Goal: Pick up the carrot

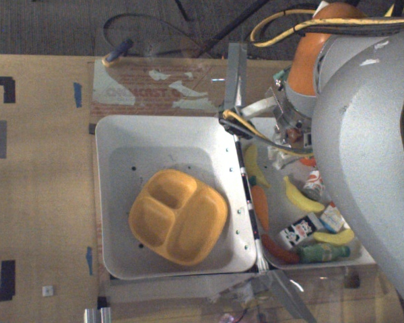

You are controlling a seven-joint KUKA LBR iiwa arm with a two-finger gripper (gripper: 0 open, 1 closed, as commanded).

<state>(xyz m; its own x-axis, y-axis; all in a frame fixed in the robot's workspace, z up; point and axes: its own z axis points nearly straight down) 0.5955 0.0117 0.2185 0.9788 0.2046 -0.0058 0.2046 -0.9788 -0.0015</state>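
Carrot is lying lengthwise against the right bin's left wall, you'll notice, with a yellow banana just beside it. Your gripper is hanging above that bin's far end, apart from the carrot; whether its jaws are apart, you cannot tell. Across, the left bin is carrying a yellow divided plate.
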